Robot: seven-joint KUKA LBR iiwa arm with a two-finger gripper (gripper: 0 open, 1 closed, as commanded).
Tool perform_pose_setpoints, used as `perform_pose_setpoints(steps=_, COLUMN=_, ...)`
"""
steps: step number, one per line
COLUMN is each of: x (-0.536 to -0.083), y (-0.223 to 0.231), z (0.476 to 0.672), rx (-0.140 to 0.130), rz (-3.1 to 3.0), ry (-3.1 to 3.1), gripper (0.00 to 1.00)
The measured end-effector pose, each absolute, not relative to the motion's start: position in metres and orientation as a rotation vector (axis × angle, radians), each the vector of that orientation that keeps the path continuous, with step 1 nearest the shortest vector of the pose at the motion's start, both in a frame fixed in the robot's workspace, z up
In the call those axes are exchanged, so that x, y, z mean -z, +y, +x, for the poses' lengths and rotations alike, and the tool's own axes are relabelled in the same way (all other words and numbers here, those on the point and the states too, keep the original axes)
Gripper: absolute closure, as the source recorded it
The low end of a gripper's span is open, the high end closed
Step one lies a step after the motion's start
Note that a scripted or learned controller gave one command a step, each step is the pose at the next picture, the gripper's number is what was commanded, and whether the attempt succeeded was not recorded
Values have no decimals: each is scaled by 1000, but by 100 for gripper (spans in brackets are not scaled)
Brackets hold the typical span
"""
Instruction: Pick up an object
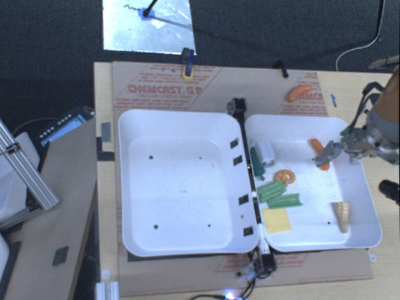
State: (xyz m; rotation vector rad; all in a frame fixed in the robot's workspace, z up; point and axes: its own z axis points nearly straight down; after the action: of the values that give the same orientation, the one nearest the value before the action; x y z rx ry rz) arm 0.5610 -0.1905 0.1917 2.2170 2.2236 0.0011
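Nearest me, the yellow square [277,220] lies in the right bin [365,199], while the end effector [324,159], grip unclear, hovers beside the orange carrot [318,147], just left

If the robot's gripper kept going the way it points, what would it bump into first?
Probably the small orange carrot-like piece right beside the gripper, which points left and down into the right white bin. Height is hard to judge.
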Motion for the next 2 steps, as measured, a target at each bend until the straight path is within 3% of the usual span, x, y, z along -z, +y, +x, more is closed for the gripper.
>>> perform_pose_setpoints(steps=1, x=-79, y=-206, z=586, rx=3, rz=2222, ry=2226, gripper=0)
perform_pose_setpoints(steps=2, x=-86, y=-206, z=609, rx=-4, rz=2213, ry=2224, gripper=0)
